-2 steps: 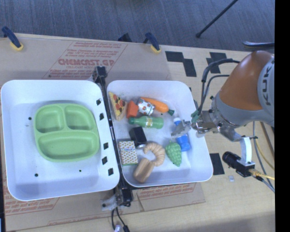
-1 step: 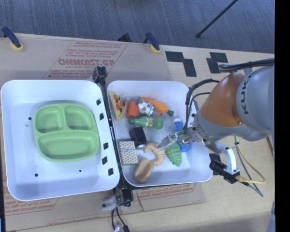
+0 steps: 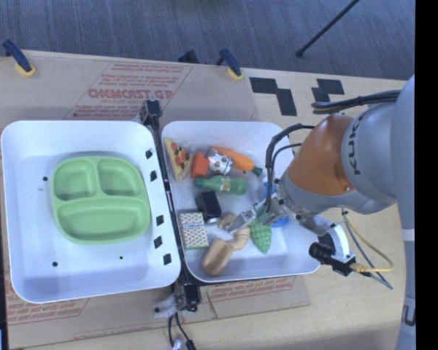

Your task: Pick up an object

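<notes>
White bins sat side by side; the right bin (image 3: 292, 265) held the clutter — a bread piece (image 3: 220, 252), a green toy (image 3: 261, 237), a carrot (image 3: 236, 159). The gripper (image 3: 250, 219) was low among them, but I could not tell how its fingers stood. Nothing looked lifted — the pick remained undone.

2 bins sit side by side on the bench (image 3: 51, 79). The left bin (image 3: 22, 217) holds a tray (image 3: 100, 198). In the right bin (image 3: 299, 262), a pizza slice (image 3: 177, 158) lies far left, a carrot (image 3: 237, 158) behind a bottle (image 3: 223, 184), a card (image 3: 193, 230) left of a bread roll (image 3: 220, 251).
</notes>
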Robot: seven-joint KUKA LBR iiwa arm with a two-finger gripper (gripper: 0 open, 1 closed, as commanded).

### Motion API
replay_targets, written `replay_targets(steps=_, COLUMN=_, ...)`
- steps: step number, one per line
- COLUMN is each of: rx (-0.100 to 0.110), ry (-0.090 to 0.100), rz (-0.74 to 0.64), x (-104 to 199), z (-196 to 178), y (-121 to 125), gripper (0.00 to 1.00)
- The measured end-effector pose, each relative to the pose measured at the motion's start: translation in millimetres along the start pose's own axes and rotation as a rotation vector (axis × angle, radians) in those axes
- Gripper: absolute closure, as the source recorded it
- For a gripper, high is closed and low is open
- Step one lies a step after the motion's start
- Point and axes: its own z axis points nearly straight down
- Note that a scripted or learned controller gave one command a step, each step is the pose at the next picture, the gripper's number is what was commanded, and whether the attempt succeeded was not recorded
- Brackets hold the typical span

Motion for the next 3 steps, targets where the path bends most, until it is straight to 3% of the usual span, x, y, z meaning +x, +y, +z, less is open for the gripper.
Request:
replay_targets(steps=1, rx=0.000, ry=-0.001, rz=-0.118, x=36, z=0, y=-1, gripper=0.00)
replay_targets(steps=2, rx=0.000, ry=-0.036, rz=-0.349, x=68, z=-3, y=12, gripper=0.00)
replay_targets(steps=3, rx=-0.001, ry=-0.006, rz=-0.334, x=77, z=0, y=50, gripper=0.00)
